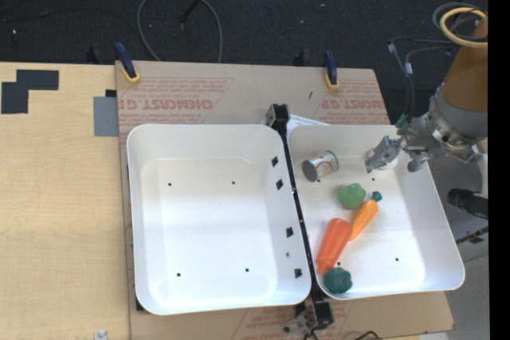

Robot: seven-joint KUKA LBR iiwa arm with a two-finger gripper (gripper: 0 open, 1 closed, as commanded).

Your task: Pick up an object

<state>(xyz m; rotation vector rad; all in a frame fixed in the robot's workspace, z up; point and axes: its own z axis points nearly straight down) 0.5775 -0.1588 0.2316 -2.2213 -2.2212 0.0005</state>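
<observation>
We've got the gripper (396,157) hovering over the right bin's (434,267) upper edge, fingers spread, nothing between them. Closest target looks like the small metal can (319,166) lying on its side near the divider; we'd judge a straight descent centred across its body best, since it may roll. Count in the right bin: one can, one green lump (351,196), two carrots (333,244), one dark green piece (338,280). The left bin (147,171) sits alongside.
</observation>
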